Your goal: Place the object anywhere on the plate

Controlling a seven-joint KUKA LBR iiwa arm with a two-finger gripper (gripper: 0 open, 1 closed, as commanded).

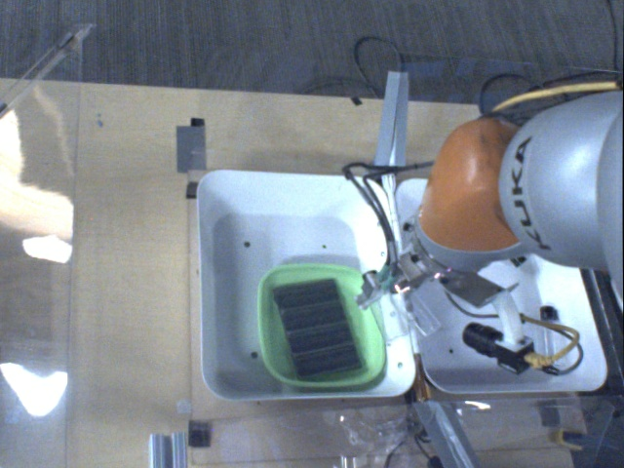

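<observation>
Two white bins sit side by side on the worktop (117, 261). Look in the left bin (219, 261): you will see a green plate (268, 310) in its near right part. The black ribbed block (317, 330) lies flat in the middle of that plate. Its long side runs from far to near, and the near end leans a little to the right. The hand (382, 286) hangs just beside the plate's right rim, over the wall between the left bin and the right bin (585, 359). So the block lies to the left of the hand and a bit nearer. You cannot tell if the hand is spread or pressed together, and nothing shows in its grip. The block looks to be on the plate already.
</observation>
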